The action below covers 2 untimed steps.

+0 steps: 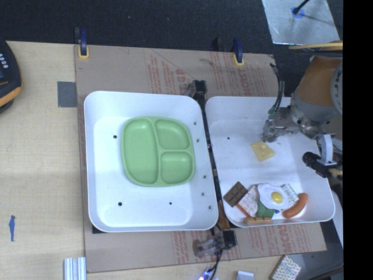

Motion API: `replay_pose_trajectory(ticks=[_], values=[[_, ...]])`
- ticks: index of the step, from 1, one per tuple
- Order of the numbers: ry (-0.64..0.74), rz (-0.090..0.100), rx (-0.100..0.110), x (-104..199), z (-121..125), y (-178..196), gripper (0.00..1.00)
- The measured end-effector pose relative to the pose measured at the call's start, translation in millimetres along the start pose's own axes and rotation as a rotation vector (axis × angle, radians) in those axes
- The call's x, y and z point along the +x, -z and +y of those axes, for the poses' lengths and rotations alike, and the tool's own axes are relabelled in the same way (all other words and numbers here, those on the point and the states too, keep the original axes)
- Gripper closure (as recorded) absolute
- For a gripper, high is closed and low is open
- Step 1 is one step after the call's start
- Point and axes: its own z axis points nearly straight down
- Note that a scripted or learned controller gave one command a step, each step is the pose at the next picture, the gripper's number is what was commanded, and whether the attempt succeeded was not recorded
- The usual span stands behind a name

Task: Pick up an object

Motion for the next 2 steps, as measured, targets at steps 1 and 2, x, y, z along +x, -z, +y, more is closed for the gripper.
replay_pose_trajectory(ticks=[1, 2], values=[[0.001, 0.0, 0.001, 0, 0, -1, 0.0], [0.002, 0.003, 0.007, 35, -22, -14, 0.0]])
